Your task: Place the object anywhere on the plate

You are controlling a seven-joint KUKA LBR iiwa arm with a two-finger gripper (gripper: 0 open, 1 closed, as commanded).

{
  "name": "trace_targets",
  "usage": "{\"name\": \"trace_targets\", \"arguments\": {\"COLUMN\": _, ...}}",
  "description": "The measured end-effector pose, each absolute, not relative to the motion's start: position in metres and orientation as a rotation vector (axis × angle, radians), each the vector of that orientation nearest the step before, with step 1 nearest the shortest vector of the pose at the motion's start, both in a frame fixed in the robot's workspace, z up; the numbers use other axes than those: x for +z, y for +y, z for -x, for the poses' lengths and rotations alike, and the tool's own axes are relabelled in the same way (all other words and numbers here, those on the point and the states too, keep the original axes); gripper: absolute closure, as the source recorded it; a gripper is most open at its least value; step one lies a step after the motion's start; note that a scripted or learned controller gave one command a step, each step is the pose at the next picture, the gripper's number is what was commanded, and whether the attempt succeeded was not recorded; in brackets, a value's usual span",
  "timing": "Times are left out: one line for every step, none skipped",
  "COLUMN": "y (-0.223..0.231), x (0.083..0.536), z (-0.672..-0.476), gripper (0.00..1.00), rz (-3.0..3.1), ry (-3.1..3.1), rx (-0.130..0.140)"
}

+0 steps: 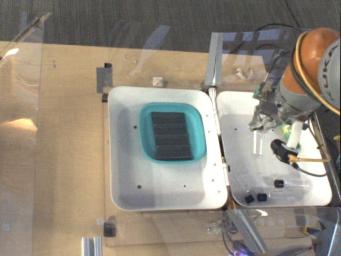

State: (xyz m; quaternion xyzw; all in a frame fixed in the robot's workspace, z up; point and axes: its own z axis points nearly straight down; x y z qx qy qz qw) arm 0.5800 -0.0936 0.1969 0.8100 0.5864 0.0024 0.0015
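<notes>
Camera view from above, starting at the near edge: the wooden bench carries a small black block just in front of the left bin's near corner.

Along the near wall of the right bin sit two small black pieces side by side, almost touching. A third black piece lies a little further in, and a clear tube lies flat just beside it.

In the left bin the teal plate rests toward the far half of the floor. A dark ridged slab lies flat on the plate's middle, inside its rim — well apart from everything in the other bin.

Further back on the right, the gripper hangs over the far middle of the right bin, close to the floor. From this angle I cannot tell whether it is apart or together, or whether anything is in it. The grey arm rises behind it to the orange band at the right edge.

Beyond the bins, a small white cube sits on the bench just past the left bin's far wall, and a grey metal post stands at the gap between the two bins. Dark carpet lies beyond the bench.
</notes>
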Motion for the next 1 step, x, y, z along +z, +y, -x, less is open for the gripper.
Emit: {"name": "trace_targets", "arguments": {"y": -0.0218, "x": 0.1873, "z": -0.5512, "gripper": 1.00, "rz": -2.357, "ry": 2.075, "rx": 0.005}}
